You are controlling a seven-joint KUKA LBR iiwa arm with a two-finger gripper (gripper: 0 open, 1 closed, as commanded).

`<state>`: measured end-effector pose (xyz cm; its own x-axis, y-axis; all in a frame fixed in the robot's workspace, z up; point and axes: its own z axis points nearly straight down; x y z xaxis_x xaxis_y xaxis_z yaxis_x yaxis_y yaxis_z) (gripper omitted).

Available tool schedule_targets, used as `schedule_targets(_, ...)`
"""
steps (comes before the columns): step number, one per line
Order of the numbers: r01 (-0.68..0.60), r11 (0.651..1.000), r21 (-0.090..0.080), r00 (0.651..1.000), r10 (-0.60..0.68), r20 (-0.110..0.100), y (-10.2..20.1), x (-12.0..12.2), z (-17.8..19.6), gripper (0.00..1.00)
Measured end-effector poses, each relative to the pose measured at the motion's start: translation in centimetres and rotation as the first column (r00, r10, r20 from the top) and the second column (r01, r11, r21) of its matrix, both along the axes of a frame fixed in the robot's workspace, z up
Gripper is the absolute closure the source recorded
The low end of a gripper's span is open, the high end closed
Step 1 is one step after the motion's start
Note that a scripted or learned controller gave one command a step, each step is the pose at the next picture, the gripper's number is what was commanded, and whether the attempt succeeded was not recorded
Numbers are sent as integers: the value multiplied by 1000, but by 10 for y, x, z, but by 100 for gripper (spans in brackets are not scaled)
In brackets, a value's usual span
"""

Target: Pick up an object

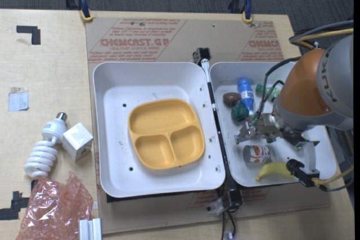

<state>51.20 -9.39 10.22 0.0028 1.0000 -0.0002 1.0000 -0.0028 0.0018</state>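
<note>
The right bin [225, 73] holds a blue bottle [244, 89], a brown round object [230, 98], a dark green object [241, 112], a small green piece [261, 89], a red and white can [257, 153] lying on its side, and a yellow banana [274, 170]. My gripper [251, 133] hangs low in this bin, just above the can and below the dark green object. Its metal fingers point left, and nothing shows between them.
The left bin [107, 121] carries a yellow divided tray [166, 133]. Left of the bins on the bench lie a spiral light bulb [45, 149], a white cube [77, 140] and crumpled pink plastic wrap [53, 211]. The arm's orange band [301, 87] overhangs the right bin.
</note>
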Motion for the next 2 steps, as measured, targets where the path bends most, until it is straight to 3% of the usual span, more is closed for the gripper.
schedule_targets(1, -1, 1000, 1, 1000, 1, -2, -1, -35, -10, 0)
schedule_targets(2, 0, 1000, -1, 1000, 0, 5, -2, -32, 1, 100)
